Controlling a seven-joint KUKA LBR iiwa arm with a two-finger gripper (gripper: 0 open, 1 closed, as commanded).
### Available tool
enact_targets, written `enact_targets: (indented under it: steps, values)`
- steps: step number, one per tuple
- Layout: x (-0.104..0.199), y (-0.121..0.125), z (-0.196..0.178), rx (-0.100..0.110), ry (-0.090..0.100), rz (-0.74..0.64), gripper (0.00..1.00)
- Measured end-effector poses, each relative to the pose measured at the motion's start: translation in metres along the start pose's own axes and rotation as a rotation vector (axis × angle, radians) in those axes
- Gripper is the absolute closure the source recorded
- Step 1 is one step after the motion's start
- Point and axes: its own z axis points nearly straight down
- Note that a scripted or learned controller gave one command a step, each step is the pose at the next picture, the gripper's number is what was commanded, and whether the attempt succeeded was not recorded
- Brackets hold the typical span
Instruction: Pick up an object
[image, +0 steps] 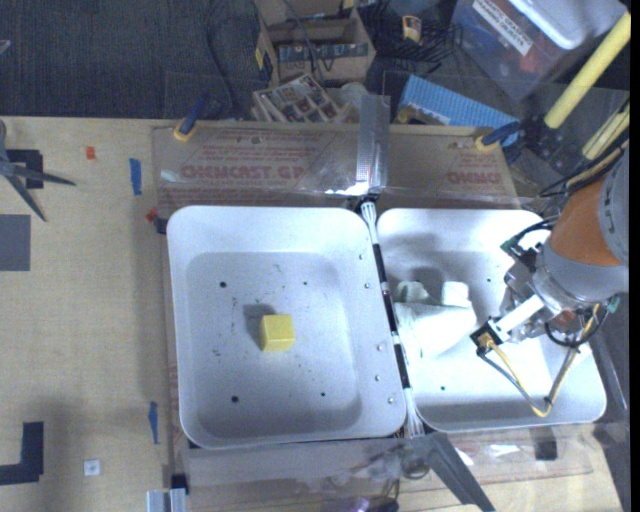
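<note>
A yellow cube (278, 332) lies near the middle of the left bin (200, 260). In the right bin (470, 390), close to the divider, are a small pale greenish piece (411, 292), a small white block (456, 294) and a larger white piece (436, 326) just below them. My gripper (541, 298) hangs over the right half of the right bin, to the right of the white pieces and apart from them. The arm's grey body and orange band (588, 238) cover it from above.
A cardboard sheet (260, 165) lies behind the bins. Blue tape marks and black tools sit on the bench at the left. Clutter of boxes and cables stands at the back.
</note>
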Motion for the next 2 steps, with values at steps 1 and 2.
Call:
enact_targets:
  steps: [1,2]
  values:
    - [-0.001,-0.08,-0.05,-0.001,0.0,-0.079,1.0]
    - [0.002,-0.089,-0.085,-0.005,0.001,0.366,1.0]
